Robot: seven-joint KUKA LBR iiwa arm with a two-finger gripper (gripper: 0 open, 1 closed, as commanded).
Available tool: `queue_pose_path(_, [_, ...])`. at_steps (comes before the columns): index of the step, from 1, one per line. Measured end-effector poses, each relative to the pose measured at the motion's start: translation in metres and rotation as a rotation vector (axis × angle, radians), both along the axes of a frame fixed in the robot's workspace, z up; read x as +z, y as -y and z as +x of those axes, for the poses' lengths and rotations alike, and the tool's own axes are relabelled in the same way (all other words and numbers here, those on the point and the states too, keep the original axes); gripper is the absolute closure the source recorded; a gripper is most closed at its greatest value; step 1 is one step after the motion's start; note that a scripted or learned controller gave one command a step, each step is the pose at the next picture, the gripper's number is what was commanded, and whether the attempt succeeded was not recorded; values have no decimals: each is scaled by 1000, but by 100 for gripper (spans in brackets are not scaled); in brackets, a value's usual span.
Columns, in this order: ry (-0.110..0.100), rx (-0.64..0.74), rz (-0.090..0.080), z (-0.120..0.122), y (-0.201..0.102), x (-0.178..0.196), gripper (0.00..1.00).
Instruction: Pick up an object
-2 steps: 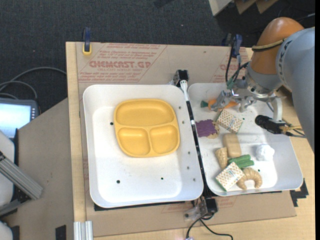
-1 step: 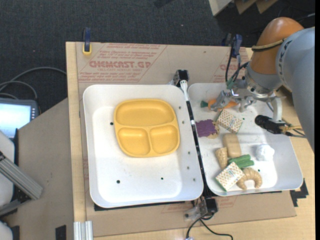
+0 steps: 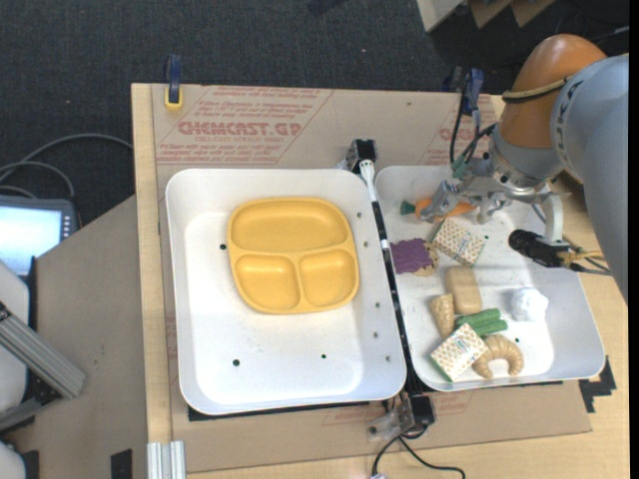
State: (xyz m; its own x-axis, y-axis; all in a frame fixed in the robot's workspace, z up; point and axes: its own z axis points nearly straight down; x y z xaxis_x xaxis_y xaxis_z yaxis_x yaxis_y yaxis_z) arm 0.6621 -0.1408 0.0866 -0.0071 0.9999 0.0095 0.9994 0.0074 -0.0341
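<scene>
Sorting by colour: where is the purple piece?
The purple piece lies in the right bin, by its left wall, just left of a patterned cracker.

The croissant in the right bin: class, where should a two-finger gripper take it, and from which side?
Probably the thick middle of the croissant, from straight above. It lies flat and curved, a patterned packet is close on its left, and the bin wall blocks low approaches.

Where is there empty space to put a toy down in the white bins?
Left bin: bare white floor all around the yellow tray, widest in front of it. Right bin: crowded with toy food, with the claw at its back; little room.
</scene>
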Motion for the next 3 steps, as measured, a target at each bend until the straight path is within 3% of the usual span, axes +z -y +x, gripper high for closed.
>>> queue_pose_path(3, [1, -1, -1, 0, -1, 0, 0])
